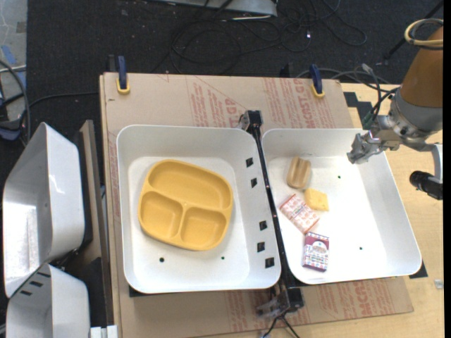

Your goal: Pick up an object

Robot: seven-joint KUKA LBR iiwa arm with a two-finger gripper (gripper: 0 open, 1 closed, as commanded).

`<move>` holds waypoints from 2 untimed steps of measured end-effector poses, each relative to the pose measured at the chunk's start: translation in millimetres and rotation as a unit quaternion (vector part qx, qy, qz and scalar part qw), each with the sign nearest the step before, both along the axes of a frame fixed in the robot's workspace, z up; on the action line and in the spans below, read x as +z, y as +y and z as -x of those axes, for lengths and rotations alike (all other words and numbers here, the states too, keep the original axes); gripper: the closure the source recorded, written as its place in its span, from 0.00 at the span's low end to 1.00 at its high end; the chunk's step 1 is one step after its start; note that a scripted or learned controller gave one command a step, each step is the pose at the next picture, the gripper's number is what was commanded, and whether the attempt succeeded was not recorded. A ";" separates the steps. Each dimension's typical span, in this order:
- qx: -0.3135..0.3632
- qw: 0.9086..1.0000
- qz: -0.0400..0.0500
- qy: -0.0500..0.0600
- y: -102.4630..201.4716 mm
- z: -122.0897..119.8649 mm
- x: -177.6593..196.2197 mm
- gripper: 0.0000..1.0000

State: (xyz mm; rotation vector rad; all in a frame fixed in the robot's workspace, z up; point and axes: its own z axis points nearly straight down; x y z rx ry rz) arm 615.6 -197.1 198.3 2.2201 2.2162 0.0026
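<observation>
Held a yellow tray (186, 204) in the left bin (134, 153). Clustered at nine o'clock in the right bin (394, 210): tan block (299, 172), yellow chunk (316, 200), pink packet (299, 213), small maroon box (316, 251) toward six. Hovered at the right bin's one o'clock rim: pincer (363, 148), grasping nothing, grip state impossible to tell.

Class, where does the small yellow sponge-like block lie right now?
The small yellow sponge-like block lies in the right white bin, left of centre, below the tan bread-shaped piece and beside the pink patterned packet.
</observation>
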 end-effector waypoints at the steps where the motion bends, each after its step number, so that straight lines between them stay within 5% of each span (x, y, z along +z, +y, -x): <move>1: 0.002 1.000 0.000 0.003 0.0 -0.7 40.1 1.00; 2: 0.004 1.000 -0.002 0.003 43.2 0.6 39.4 1.00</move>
